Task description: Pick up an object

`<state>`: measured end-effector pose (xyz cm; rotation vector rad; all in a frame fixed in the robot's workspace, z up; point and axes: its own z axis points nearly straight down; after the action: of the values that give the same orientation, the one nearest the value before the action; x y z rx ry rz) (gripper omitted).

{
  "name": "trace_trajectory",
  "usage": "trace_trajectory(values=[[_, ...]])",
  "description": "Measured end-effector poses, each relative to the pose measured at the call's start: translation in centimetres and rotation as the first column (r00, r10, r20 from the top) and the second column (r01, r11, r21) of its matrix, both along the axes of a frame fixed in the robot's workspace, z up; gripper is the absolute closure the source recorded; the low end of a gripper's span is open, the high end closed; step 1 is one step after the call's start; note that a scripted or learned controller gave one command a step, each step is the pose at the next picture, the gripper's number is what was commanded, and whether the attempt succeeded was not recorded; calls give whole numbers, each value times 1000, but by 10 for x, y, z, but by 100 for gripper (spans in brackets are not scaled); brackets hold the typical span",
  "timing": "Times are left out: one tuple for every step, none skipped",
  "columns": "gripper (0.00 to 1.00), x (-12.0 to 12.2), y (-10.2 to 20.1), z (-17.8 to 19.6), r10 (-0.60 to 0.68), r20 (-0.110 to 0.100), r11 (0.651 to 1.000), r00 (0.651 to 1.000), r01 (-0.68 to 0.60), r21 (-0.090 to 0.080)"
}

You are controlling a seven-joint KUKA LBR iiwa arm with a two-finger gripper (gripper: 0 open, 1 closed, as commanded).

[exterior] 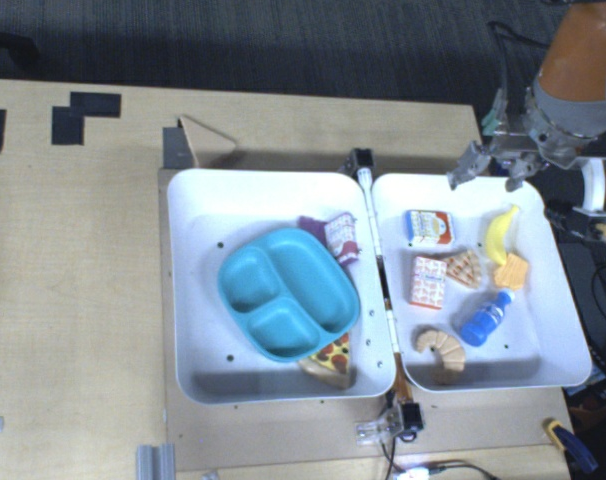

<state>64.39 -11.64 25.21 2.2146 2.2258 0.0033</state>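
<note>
My gripper (489, 173) hangs over the far edge of the right bin (558, 363), its two fingers spread open with nothing between them. Below it in that bin lie a small white carton (427, 227), a yellow banana (501, 233), an orange block (512, 270), a waffle piece (466, 268), a pink-and-white packet (429, 281), a blue bottle (484, 318) and a croissant (441, 346). The gripper is above and apart from all of them, closest to the carton and the banana.
The left bin (193, 228) holds a blue divided plate (287, 293), a purple packet (338, 234) at its far rim and a pizza slice (328, 358) partly under its near rim. A ridge (378, 258) separates the two bins. Cables hang at the right.
</note>
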Motion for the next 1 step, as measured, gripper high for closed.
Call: trace_trajectory(values=[[0,13,-14,-156,-2,9,1000,1000,2,-2]])
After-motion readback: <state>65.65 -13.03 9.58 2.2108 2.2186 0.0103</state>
